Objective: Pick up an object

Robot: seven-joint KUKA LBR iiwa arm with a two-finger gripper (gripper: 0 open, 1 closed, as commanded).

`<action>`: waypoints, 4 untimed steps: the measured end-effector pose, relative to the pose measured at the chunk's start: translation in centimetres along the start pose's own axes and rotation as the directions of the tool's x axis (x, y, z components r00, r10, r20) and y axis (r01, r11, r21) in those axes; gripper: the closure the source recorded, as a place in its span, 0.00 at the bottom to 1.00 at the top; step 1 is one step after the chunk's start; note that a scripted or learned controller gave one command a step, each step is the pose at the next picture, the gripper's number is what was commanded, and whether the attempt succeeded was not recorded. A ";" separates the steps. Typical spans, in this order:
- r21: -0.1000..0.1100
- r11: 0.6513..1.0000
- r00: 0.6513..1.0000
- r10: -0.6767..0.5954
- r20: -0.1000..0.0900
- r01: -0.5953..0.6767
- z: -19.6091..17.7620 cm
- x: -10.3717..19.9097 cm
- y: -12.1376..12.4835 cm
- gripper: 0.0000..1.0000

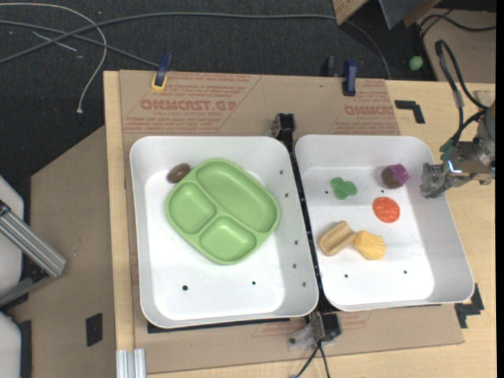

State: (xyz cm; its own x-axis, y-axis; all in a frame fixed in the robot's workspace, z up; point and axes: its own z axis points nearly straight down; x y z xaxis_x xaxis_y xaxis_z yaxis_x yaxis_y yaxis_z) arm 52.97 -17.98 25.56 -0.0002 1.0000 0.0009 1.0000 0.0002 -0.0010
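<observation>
From the camera above, my gripper (435,181) sits at the right rim of the right bin (417,286), low and small against the edge; I cannot tell its state. Nearest me lies the purple piece (394,175), then the red disc (386,209), green bit (342,187), tan roll (334,237) and yellow piece (370,246), those two touching. I judge the rim could block my descent, or I nudge the purple piece away. My arm is mostly cut off at the right.
</observation>
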 end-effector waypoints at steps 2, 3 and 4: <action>0.005 1.000 1.000 0.002 -0.002 -0.002 11.1 -0.6 0.1 0.00; 0.005 1.000 1.000 0.001 -0.002 -0.001 16.4 -0.5 0.1 0.00; -0.002 1.000 1.000 0.001 0.000 -0.001 15.0 -0.6 0.2 1.00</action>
State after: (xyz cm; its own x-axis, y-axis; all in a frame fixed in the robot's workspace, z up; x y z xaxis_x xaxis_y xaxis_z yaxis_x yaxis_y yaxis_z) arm 53.19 -18.57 10.59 0.0010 1.0000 0.0010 1.0000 -0.0010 0.0011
